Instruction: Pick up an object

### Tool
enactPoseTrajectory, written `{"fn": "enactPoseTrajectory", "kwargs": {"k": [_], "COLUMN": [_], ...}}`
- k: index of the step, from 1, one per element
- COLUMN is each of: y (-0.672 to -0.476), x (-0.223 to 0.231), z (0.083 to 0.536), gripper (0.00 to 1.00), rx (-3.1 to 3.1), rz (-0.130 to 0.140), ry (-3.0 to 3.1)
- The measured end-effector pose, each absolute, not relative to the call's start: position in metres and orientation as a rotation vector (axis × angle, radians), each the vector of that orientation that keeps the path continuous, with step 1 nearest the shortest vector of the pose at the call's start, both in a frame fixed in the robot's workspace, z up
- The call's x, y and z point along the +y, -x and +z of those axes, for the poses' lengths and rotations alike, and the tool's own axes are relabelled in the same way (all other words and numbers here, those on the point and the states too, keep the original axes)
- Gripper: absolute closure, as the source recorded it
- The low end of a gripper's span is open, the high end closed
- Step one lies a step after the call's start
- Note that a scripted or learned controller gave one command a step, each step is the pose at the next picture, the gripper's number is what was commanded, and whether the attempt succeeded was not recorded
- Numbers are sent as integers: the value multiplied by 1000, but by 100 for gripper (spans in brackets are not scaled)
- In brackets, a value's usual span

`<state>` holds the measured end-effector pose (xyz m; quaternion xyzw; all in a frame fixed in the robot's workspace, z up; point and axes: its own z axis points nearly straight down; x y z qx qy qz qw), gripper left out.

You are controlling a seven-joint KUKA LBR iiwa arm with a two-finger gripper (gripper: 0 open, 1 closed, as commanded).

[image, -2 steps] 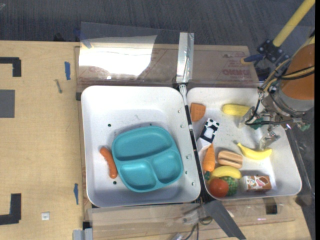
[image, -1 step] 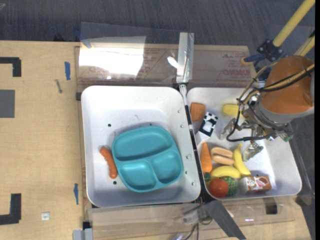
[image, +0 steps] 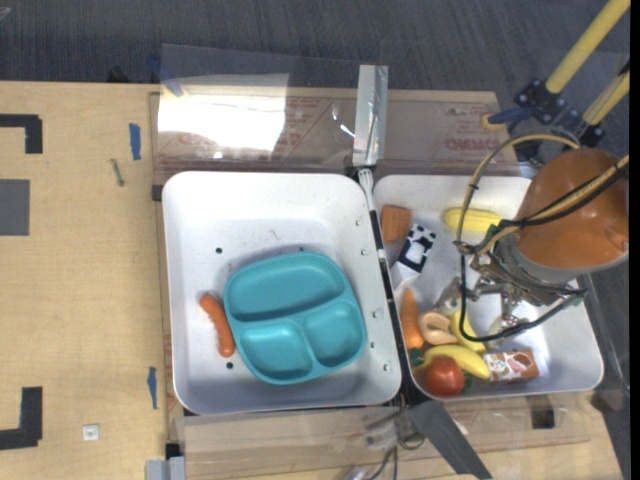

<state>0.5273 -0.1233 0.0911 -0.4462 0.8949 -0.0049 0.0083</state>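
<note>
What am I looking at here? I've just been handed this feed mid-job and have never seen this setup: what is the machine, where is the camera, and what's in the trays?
One camera looks down at a slant on a bench with two shallow white bins. The grey robot arm with an orange band reaches in from the right and hangs over the right-hand white bin; its gripper is low among the toys, and I cannot tell whether it holds anything. That bin holds toy food: a yellow plastic banana, a red tomato, an orange carrot and a small black-and-white block. The left-hand white bin holds a teal divided plate with an orange sausage-shaped toy beside it.
</note>
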Motion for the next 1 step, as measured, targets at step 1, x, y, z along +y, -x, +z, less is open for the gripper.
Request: {"fn": "enactPoseTrajectory", "kwargs": {"k": [1], "y": [-521], "x": [-106], "z": [92], "gripper": [0], "rx": [2784], "rz": [-19], "ry": [1420]}}
